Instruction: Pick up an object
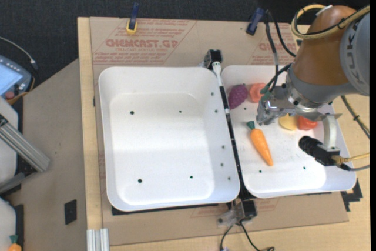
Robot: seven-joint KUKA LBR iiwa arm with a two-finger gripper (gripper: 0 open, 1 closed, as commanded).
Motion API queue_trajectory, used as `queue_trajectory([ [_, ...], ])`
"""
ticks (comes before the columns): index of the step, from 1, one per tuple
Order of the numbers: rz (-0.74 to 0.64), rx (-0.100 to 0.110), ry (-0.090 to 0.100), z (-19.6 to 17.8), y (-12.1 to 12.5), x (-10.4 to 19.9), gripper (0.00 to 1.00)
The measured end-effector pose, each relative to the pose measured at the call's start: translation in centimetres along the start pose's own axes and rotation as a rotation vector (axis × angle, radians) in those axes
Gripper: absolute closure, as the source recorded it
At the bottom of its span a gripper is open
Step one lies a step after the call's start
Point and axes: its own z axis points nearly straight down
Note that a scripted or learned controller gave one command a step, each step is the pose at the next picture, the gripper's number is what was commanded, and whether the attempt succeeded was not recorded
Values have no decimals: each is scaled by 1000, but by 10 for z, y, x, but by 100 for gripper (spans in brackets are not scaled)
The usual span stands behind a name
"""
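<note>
The arm (329,62) reaches in from the right, bent down over the right bin (282,182). Its gripper (271,113) hangs just above the carrot (261,146), near the purple item (237,95); how far it is open I cannot tell.

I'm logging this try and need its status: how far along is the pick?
Done: the arm has reached over the right bin, its gripper low among the items. In hand: nothing visibly; the carrot, purple piece and yellow piece all lie on the bin floor. Left: gripping one object and lifting it clear.
</note>
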Motion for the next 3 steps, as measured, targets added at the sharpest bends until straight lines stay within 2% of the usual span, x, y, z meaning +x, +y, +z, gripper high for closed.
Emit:
queue_trajectory([
  [1, -3, -14, -3, -32, 30, 45, 100],
  [2, -2, -13, -3, -53, 41, 78, 100],
  [3, 2, -2, -2, -39, -3, 94, 100],
])
